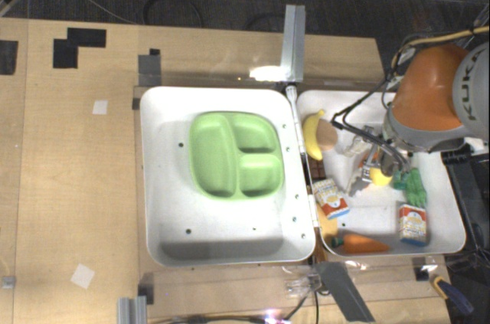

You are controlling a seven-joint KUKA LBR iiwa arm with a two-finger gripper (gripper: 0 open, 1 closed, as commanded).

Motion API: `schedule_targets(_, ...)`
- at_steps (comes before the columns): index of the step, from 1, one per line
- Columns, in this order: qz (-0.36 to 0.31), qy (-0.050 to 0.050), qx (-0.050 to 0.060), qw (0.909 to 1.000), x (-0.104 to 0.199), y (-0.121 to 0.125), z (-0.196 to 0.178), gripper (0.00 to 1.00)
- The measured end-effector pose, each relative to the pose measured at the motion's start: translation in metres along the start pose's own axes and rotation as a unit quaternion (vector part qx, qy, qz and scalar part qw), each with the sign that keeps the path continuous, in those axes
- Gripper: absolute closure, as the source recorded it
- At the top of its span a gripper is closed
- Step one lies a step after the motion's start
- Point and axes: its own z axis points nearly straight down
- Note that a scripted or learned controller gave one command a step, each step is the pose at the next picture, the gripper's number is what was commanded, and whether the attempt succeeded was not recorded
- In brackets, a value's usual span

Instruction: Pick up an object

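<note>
My pincer (373,171) hangs low in the right bin (452,230), under my grey wrist and its orange band (430,89), and I cannot tell from this slanted overhead view how it is set. Directly at its tip sits a small yellow object (380,178), too small and too crowded by my own hardware to name for certain; it looks to be touching or just under me, but I see nothing clearly caught, so I do not claim a hold. Just beyond that, on the side away from the other bin, lies a green toy piece (413,184), and nearer the camera from it stands a small carton (413,223) with a red and white label. Toward the neighbouring bin, a banana (312,135) lies along the dividing wall, a second small red and white carton (331,198) sits close beside me, and a carrot (366,243) rests by the near rim. Well off past the divider, the left bin (164,162) holds a green sectioned tray (234,154). As I judge it, the reach and descent are done and the yellow object is my likely target; the grasp itself is unconfirmed, and the lift clear of the bin is all left to do.
</note>
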Motion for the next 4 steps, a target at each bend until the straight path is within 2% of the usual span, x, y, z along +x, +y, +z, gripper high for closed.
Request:
schedule_targets(1,0.036,-0.006,-0.001,0.9993,0.01,-0.012,0.012,0.0)
schedule_targets(2,0.124,-0.008,-0.001,0.9922,0.024,-0.016,0.012,0.0)
schedule_targets(3,0.207,-0.007,-0.002,0.9784,0.02,0.014,0.012,0.0)
schedule_targets(4,0.085,-0.005,-0.001,0.9964,-0.012,0.014,0.013,0.0)
